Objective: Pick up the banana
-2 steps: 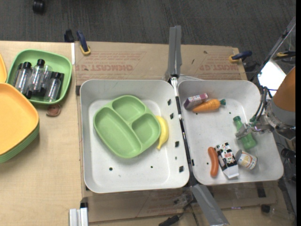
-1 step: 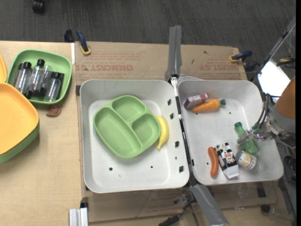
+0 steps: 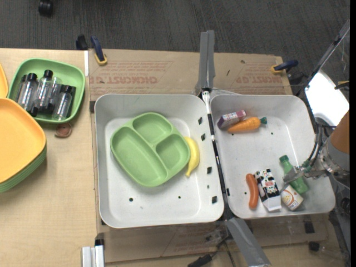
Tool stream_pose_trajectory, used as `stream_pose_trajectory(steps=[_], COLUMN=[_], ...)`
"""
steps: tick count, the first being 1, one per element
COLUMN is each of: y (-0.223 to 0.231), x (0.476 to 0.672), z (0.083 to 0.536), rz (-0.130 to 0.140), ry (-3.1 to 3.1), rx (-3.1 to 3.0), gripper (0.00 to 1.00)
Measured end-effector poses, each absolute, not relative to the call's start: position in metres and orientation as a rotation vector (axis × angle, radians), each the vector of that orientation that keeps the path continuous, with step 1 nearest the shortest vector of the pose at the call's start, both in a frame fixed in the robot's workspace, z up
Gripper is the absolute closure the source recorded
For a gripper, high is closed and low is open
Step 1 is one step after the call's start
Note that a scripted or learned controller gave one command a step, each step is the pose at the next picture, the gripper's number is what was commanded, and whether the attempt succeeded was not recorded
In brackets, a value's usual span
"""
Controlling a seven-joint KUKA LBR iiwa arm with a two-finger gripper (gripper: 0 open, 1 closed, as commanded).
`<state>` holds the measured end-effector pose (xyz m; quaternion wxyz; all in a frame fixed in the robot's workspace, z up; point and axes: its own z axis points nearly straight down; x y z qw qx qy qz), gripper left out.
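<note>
camera view takes in the counter with two white bins side by side. the left bin carries a green divided plate, and the banana lies curved against that plate's right rim, squeezed between it and the bin's right wall. that leaves little room on either flank, so a grasp from above along the fruit's length looks like the cleaner approach. the bin floor below the plate is bare and gives room to descend. the right bin holds a carrot, a purple packet, a sausage, a small carton and a green bottle, crowded toward its near right corner. the arm reaches in over that corner, and the hand sits near the bottle, well apart from the banana; i cannot tell whether it is open or closed. the central divider stands between it and the target.
</note>
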<state>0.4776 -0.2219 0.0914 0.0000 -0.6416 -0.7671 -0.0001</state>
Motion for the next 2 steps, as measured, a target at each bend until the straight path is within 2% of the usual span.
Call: stream_pose_trajectory(steps=[2], y=[-0.2222], x=[0.4779], z=[0.0916], rz=[-0.001], ry=[-2.433], rx=[-1.989], gripper=[1.00])
